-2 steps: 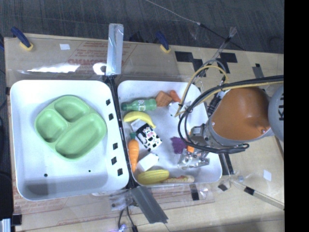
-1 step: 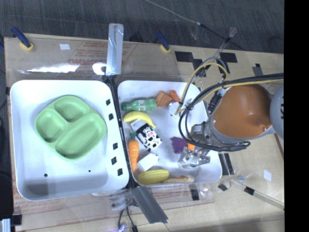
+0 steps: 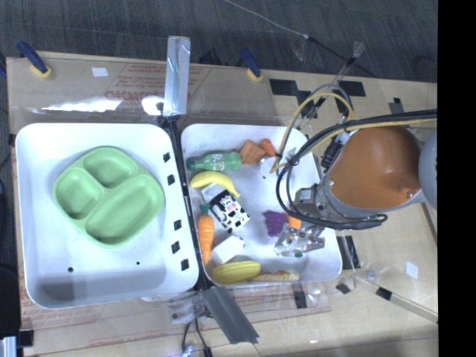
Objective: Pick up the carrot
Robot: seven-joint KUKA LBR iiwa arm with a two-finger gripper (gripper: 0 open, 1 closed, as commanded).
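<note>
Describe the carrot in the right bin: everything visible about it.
The orange, tapered toy carrot looks like smooth plastic. It lies flat along the left wall of the right white bin, running roughly up-down in the view; which end is the tip is hard to tell. Its upper end sits by the black-and-white cow-print carton, below the yellow banana; its lower end nears the yellow corn cob. Whether it touches them is unclear. The gripper is apart from it, across the bin.

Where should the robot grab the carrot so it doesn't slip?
Probably around the middle of the carrot, coming straight down from above. It lies flat and points along the bin's left wall, so the fingers should close across its narrow width. The cow-print carton crowds its right side.
</note>
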